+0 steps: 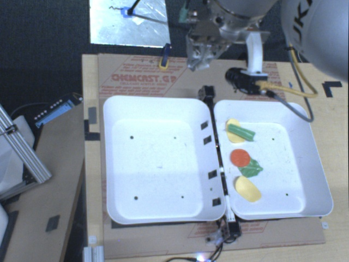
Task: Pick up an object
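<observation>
While the arm [305, 21] hangs over the top right of the frame, its gripper [199, 56] sits up near the top centre, above the back edge of the worktop [136, 75] and clear of both bins. Honestly can't tell from this angle how far it's open, the end is just a blurry grey lump, and nothing shows in its grasp. All the objects are in the right bin [305, 162], bunched toward its left side next to the divider. There's a green stick-shaped piece [241, 131] lying tilted across a pale yellow piece [233, 137] near the top, then an orange-red round thing [240, 157] in the middle with a green leafy-looking piece [251, 169] touching its lower right, and a yellow oval piece [247, 189] just below that. The left bin [158, 162] is plain white with a few small dark dots on its floor. A shiny foil sheet [128, 15] sits at the upper left, beyond the worktop.
</observation>
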You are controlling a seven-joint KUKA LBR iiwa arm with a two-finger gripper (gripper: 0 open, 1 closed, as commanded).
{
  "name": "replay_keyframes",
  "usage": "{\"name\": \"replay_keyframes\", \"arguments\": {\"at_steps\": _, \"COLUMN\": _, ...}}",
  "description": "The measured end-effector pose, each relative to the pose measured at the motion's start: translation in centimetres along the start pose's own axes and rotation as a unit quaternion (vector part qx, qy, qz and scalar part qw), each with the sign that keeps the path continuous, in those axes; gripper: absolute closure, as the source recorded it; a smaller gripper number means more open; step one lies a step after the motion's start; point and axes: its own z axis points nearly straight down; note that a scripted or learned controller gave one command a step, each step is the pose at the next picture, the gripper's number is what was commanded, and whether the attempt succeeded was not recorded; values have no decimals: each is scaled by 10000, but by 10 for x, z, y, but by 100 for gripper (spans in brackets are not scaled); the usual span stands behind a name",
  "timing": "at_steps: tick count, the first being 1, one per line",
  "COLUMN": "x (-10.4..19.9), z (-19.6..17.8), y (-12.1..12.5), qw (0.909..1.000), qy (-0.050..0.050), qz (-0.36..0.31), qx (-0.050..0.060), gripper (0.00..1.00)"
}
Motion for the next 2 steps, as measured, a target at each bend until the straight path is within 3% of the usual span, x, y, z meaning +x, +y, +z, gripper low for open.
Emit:
{"name": "replay_keyframes", "arguments": {"at_steps": 1, "x": 11, "z": -17, "y": 59, "qw": 10000, "qy": -21, "qz": 44, "qx": -6, "gripper": 100}}
{"name": "replay_keyframes", "arguments": {"at_steps": 2, "x": 42, "z": -30, "y": 61, "qw": 10000, "qy": -15, "qz": 38, "qx": 4, "gripper": 100}}
